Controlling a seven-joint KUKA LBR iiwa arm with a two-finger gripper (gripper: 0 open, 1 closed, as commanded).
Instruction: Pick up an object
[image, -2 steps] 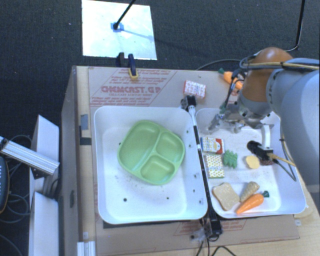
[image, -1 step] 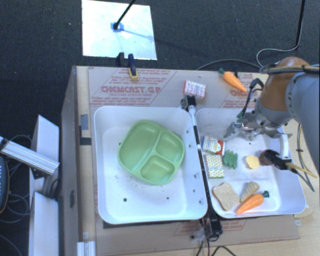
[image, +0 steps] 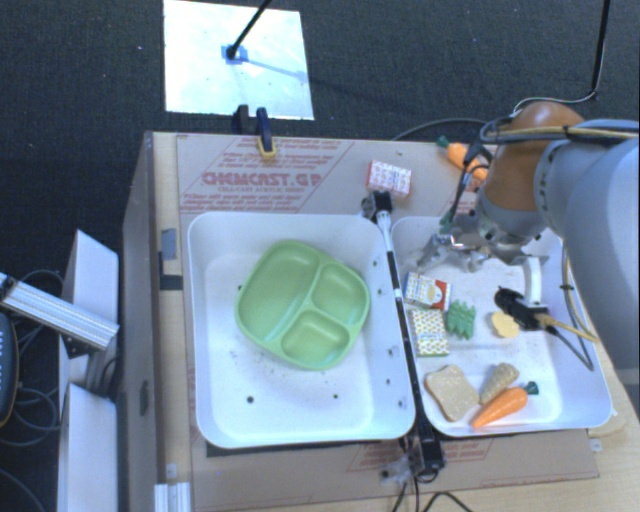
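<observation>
The right bin (image: 580, 400) holds several toy foods. A red and white packet (image: 427, 291) lies near its left wall, with a checked yellow cracker (image: 430, 331) and a green piece (image: 461, 319) just in front of it. A yellow piece (image: 504, 325) lies further right. At the front are a bread slice (image: 451, 391), a tan roll (image: 499, 381) and an orange carrot (image: 500, 404). My gripper (image: 455, 252) hangs over the back of this bin, just behind the packet. It is open, with nothing between its fingers.
A green divided plate (image: 303, 303) lies in the left bin (image: 230, 400). A red and white box (image: 389, 178) sits on the bench behind the bins, near a yellow and blue clamp (image: 263, 135). The arm's grey body (image: 590, 190) overhangs the right bin's back right corner.
</observation>
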